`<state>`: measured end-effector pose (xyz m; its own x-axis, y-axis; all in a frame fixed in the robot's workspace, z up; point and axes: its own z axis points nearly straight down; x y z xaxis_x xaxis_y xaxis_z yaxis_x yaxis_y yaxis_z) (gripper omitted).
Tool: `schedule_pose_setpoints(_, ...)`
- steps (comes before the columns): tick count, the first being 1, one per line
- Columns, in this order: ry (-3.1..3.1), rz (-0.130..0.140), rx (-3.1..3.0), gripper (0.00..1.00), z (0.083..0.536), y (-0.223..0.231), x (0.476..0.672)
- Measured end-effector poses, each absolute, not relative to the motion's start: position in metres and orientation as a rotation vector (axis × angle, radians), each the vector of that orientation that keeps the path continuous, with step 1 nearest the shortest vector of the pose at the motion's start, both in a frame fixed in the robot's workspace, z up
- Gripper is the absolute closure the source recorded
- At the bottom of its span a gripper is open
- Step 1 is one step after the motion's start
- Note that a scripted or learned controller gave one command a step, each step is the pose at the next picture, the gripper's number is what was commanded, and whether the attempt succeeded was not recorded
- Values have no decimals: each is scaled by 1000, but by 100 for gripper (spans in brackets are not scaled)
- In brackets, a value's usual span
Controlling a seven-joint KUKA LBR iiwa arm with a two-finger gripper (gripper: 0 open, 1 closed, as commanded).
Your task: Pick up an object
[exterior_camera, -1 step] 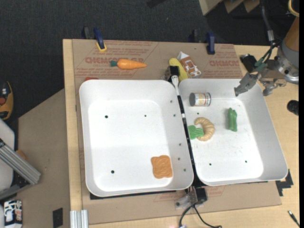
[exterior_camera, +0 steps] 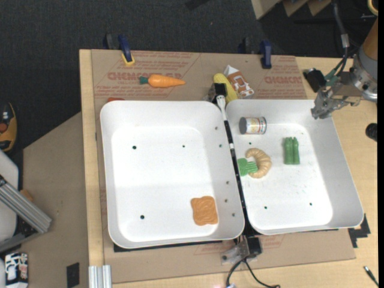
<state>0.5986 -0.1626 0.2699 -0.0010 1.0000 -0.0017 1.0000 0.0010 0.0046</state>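
Well, I would choose the small can, lying on its side at about 11 o'clock in the right bin. It looks stiff and light, but smooth and likely to roll, so I would take it across its round body. The green block lies at 3 o'clock from it, the croissant at 6 o'clock. The end effector hangs over the bin's 1 o'clock corner; I cannot tell its state.
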Motion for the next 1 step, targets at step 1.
schedule_pose_setpoints(1,2234,-4,2221,100,222,-82,561)
